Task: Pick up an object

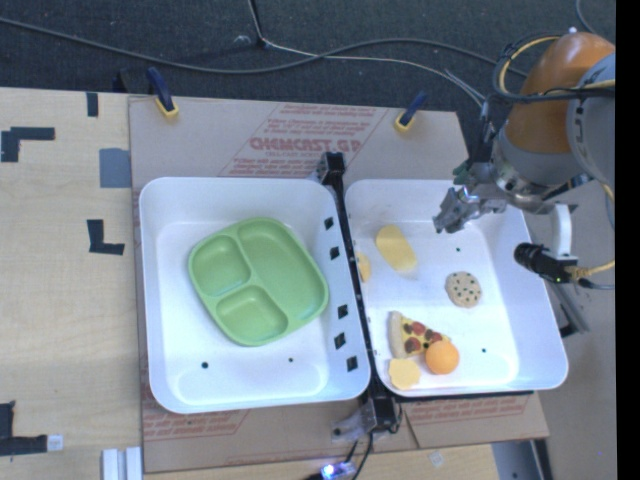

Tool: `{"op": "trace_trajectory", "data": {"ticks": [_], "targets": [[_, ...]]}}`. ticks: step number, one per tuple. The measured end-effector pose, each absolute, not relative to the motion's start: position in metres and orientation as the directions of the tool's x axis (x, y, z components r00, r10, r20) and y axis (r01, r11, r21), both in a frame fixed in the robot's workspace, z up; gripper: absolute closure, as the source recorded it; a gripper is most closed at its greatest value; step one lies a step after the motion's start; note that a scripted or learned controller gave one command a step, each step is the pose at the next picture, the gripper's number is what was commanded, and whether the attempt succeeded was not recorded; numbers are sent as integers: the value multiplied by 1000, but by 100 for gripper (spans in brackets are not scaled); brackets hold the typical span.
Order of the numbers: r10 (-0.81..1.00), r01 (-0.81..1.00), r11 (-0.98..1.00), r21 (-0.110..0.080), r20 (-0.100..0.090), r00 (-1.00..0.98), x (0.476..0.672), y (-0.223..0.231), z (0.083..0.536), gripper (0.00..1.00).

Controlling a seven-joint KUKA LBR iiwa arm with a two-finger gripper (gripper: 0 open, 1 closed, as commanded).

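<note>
The right bin (520,313) holds a yellow block (396,248), a round cookie (463,289), a pizza slice (409,334), an orange ball (442,357) and a pale yellow wedge (404,373). A small yellow piece (363,268) lies against the bin's left wall. My gripper (453,213) hangs over the upper right part of this bin, to the right of and above the yellow block. Nothing shows between its fingers.
The left bin (170,268) holds a green divided plate (258,280). Black clips run along the divider (343,268) between the bins. Cables cross the dark floor at the back. A black fitting (540,260) sticks out over the right bin's right rim.
</note>
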State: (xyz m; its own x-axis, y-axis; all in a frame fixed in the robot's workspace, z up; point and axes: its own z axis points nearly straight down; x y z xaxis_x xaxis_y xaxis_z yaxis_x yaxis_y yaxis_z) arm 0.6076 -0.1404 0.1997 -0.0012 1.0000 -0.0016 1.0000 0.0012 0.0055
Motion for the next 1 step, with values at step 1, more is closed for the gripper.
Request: {"op": "trace_trajectory", "data": {"ticks": [1], "targets": [[1000,1000,1,0,0,-1,608,-140,207,100]]}}
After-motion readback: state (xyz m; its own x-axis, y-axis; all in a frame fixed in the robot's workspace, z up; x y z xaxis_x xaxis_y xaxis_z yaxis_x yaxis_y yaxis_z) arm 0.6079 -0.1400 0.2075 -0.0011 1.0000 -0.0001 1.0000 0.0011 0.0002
